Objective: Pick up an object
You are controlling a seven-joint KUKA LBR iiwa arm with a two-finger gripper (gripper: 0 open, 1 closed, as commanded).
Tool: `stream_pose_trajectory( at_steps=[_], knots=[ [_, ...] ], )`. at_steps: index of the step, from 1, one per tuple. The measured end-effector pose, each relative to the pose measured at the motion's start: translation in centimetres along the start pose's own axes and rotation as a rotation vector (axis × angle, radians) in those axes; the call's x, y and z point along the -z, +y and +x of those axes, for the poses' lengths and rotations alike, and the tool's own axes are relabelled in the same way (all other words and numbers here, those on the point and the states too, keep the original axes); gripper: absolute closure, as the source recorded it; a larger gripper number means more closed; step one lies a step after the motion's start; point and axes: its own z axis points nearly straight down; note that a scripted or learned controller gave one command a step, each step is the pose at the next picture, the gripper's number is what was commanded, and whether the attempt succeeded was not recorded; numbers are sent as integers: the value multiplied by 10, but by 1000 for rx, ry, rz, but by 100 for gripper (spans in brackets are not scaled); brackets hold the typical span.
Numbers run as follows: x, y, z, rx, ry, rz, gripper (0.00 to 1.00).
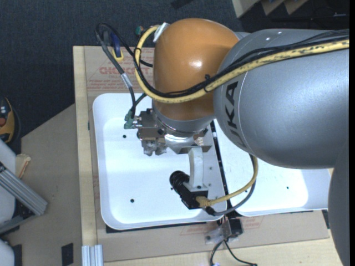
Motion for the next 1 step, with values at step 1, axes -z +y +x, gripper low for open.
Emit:
stream_pose_trajectory(
  at_steps=[1],
  knots=[
    [13, 2, 0, -1, 2, -6, 100]
  ],
)
